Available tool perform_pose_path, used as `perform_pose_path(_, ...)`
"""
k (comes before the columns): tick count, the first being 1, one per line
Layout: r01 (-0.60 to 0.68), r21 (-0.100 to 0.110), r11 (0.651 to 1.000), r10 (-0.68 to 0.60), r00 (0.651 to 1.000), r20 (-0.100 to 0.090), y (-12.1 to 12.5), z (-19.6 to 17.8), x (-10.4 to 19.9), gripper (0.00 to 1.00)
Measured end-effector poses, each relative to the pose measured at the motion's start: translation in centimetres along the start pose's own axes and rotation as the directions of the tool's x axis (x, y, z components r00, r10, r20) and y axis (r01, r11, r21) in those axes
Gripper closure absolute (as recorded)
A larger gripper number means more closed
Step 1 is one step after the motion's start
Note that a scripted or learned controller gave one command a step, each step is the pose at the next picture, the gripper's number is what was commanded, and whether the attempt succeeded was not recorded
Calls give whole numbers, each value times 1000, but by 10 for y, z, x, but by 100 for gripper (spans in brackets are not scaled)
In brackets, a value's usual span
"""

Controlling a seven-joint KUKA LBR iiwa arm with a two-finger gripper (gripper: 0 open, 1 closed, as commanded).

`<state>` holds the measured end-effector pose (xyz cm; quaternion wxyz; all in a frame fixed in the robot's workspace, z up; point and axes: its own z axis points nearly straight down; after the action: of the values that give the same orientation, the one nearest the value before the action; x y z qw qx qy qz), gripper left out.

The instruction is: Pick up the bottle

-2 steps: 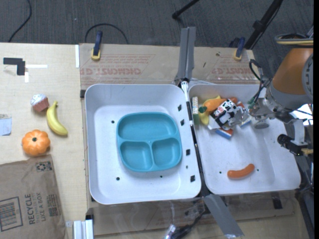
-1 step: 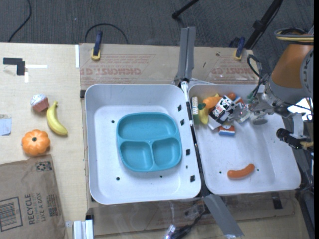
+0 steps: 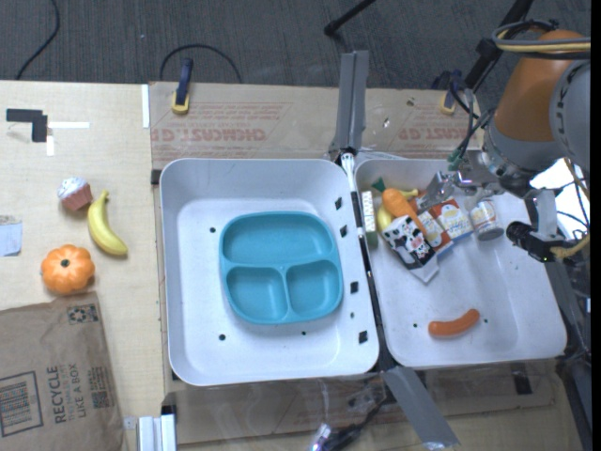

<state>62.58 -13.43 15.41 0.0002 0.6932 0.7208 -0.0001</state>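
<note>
Small clear bottle with white cap lies at far side of right shallow white bin, touching orange-labelled carton, part of pile with cow-patterned black-and-white carton and orange plastic carrot. Metal pincer hangs low over pile's far edge, near bottle, likely lining up for grasp. Pincer open or closed: cannot tell, tips blurred among cartons. Bottle label unreadable. Grey arm with orange band cut off by frame edge. Orange sausage well apart.
</note>
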Motion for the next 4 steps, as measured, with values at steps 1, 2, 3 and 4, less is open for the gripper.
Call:
perform_pose_path(1, -124, -8, 992, 124, 992, 2, -61, 58, -52, 0)
perform_pose_path(2, -53, -9, 999, 53, 999, 4, -49, 58, -25, 0)
perform_pose_path(3, -83, -9, 997, 83, 997, 1, -66, 58, -76, 0)
perform_pose_path(4, -184, 2, 983, 184, 983, 0, -63, 36, 4, 0)
